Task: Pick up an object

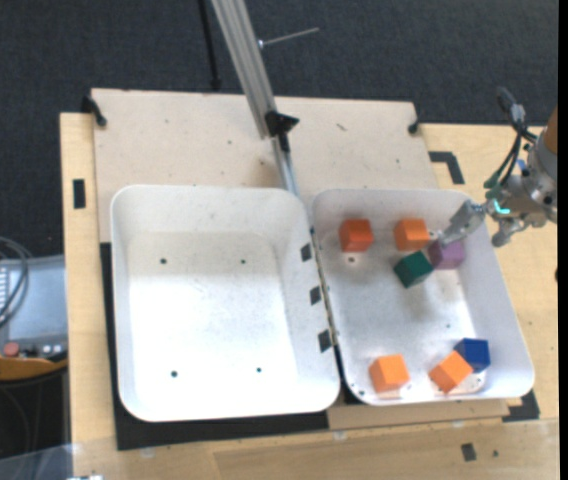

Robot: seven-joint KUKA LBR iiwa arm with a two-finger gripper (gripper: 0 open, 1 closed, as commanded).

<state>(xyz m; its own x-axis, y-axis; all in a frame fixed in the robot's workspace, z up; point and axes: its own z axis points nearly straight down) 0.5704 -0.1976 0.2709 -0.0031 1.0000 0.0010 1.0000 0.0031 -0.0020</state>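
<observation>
My gripper [472,236] hangs over the upper right corner of the right bin [499,303]. It is open, with one finger slanting down-left toward a purple block [450,255] and the other near the bin's right rim. No object sits between the fingers. The purple block lies just below the left fingertip, next to a dark green block [414,268] and an orange block [411,233]. Another orange block [356,235] lies further left.
Two orange blocks [389,373] [451,371] and a blue block [474,352] lie near the right bin's front edge. The left bin [124,268] sits alongside. A slanted metal rail [249,63] rises behind the bins.
</observation>
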